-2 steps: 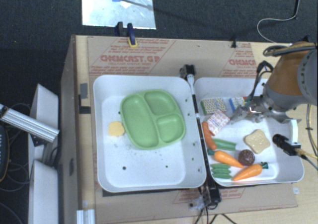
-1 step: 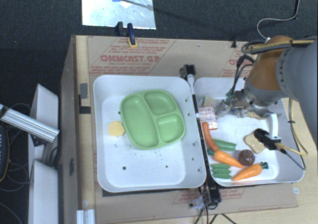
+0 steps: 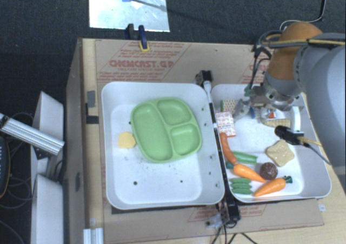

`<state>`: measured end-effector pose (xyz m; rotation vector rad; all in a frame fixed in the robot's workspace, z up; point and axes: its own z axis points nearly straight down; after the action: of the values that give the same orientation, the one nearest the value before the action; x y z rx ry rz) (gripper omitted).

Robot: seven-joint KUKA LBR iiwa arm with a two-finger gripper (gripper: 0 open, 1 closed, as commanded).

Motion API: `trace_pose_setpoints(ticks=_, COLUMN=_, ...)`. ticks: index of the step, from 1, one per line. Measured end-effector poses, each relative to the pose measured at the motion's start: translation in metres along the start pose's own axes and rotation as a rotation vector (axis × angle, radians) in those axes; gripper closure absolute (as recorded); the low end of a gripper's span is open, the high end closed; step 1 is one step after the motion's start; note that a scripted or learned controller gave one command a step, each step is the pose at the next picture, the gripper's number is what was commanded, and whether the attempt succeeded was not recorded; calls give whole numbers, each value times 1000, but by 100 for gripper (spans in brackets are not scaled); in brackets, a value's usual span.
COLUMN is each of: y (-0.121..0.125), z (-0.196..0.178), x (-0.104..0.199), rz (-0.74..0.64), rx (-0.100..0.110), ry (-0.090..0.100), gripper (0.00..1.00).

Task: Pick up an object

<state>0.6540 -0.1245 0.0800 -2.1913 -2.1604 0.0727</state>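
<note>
1. Left bin (image 3: 116, 183): green divided plate (image 3: 166, 129); yellow disc (image 3: 127, 140) beside it.
2. Right bin (image 3: 319, 175): carrots (image 3: 250, 172), green beans (image 3: 244, 157), cracker (image 3: 280, 153), brown ball (image 3: 268, 170), patterned packet (image 3: 225, 123).
3. Gripper (image 3: 241, 109): above this bin's far end; finger state indiscernible.
4. Cardboard-covered bench (image 3: 140, 61); dark carpet (image 3: 38, 26).

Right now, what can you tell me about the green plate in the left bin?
The green plate is pale green, looks like plastic, and has rounded corners. Raised ridges split it into three compartments: one large on the left, two smaller on the right. Nothing lies in them. It rests flat on the floor of the left bin, turned at a slight angle to the bin's walls. A small yellow piece lies right at its left edge, perhaps touching.
</note>
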Motion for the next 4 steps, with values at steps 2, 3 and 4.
trace_pose_setpoints(ticks=2, y=10, z=-14, x=2, rz=-18, rx=-63, ry=-14, gripper=0)
trace_pose_setpoints(ticks=3, y=13, z=-6, x=-9, rz=-17, rx=-68, ry=-11, gripper=0)
trace_pose_setpoints(ticks=4, y=14, z=-6, x=33, rz=-20, rx=-81, ry=-11, gripper=0)
